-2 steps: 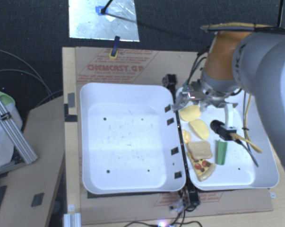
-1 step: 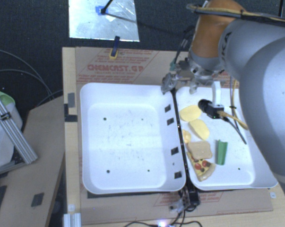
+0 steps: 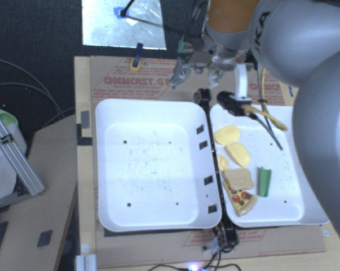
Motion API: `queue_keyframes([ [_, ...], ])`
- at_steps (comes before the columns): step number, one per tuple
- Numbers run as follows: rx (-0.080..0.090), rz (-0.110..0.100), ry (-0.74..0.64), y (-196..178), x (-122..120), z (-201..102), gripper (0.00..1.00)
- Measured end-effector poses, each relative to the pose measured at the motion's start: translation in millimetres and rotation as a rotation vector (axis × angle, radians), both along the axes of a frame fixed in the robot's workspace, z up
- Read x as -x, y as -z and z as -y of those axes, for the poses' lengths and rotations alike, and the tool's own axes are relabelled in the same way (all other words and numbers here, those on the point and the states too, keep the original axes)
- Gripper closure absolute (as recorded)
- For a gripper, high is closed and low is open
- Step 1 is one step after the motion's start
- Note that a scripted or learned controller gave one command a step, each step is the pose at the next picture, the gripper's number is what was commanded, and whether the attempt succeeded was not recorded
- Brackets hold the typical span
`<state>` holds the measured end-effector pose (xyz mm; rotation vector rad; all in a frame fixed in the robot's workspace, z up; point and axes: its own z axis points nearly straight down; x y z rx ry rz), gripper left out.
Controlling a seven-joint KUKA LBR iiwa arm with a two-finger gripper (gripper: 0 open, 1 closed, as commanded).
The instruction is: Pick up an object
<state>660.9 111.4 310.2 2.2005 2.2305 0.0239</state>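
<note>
My gripper hangs wide and empty over the tabletop; the toast looks light and stiff, so I'd pinch its side edges.

Two white bins are recorded: left bin and right bin. Counted in the right half of the frame: two yellow oval pieces, upper and lower; one small yellow piece; one tan bread slice; one pizza slice; one green stick.

Even, bright overhead light; white bins slightly washed out; foil sheet glares; near arm blurred; dark floor.
</note>
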Motion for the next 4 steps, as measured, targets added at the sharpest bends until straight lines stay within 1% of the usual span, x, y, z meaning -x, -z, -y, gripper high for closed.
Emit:
queue_keyframes([
  [1,0.001,-0.011,0.004,-34,17,-51,0.0],
  [2,0.005,-0.01,0.004,-43,16,-47,1.0],
  [3,0.002,-0.016,0.003,-51,78,-95,1.0],
  [4,0.007,-0.023,0.017,11,109,-45,1.0],
])
